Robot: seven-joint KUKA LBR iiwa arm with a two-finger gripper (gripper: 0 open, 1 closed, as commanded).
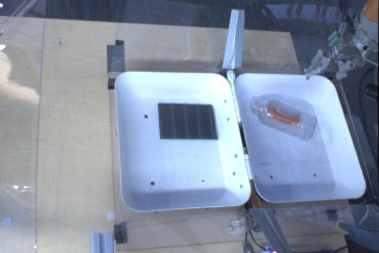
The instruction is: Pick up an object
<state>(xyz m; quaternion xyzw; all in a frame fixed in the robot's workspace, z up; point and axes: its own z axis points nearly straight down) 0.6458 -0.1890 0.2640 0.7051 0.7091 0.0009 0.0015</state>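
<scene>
A clear plastic bottle (pixel 284 117) with an orange item inside lies on its side in the right bin (pixel 331 181), toward that bin's back. My gripper (pixel 325 66) hangs at the upper right, above the right bin's back right corner, well off to the right of and behind the bottle. Its fingers (pixel 310 71) are spread apart and nothing is between them.
The left bin (pixel 136 186) has a dark rectangular grate (pixel 187 121) set in its floor. A metal divider post (pixel 233 39) stands behind the gap between the bins. Wooden bench top lies left of the bins.
</scene>
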